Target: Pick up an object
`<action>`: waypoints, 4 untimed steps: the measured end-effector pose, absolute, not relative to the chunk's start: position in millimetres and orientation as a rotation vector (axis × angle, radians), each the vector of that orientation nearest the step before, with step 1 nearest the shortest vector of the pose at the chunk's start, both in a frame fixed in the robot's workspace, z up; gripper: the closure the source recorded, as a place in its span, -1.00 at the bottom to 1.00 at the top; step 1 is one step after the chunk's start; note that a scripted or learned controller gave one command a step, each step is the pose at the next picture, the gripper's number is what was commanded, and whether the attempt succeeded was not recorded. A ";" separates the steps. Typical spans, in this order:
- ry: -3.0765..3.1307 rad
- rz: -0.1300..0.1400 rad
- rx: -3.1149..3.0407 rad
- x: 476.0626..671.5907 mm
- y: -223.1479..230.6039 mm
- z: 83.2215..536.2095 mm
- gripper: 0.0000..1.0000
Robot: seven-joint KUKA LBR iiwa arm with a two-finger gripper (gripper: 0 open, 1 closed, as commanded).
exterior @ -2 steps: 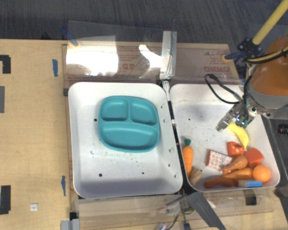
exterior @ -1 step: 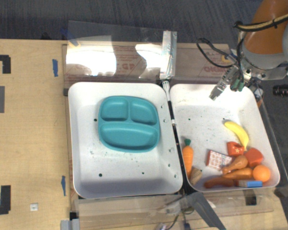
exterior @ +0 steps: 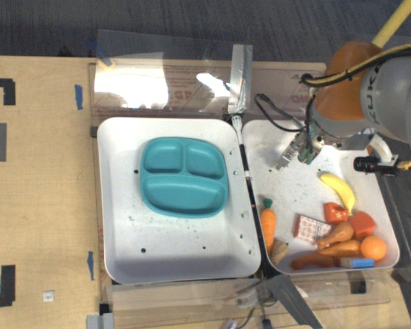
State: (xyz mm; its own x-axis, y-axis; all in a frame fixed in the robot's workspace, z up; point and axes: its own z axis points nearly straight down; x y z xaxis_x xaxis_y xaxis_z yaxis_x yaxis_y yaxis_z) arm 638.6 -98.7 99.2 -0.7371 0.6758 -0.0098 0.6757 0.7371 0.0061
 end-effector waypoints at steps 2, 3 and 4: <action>2.947 0.004 1.062 610.1 -94.7 88.9 -1.00; 2.897 0.002 1.190 557.7 -123.5 89.2 -1.00; 2.802 0.000 1.414 489.1 -170.2 116.0 -1.00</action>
State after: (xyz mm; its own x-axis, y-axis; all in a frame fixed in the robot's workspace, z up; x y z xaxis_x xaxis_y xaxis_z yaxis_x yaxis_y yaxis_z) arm 489.1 -170.2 116.0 -0.5942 0.8043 -0.0027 0.8043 0.5942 0.0013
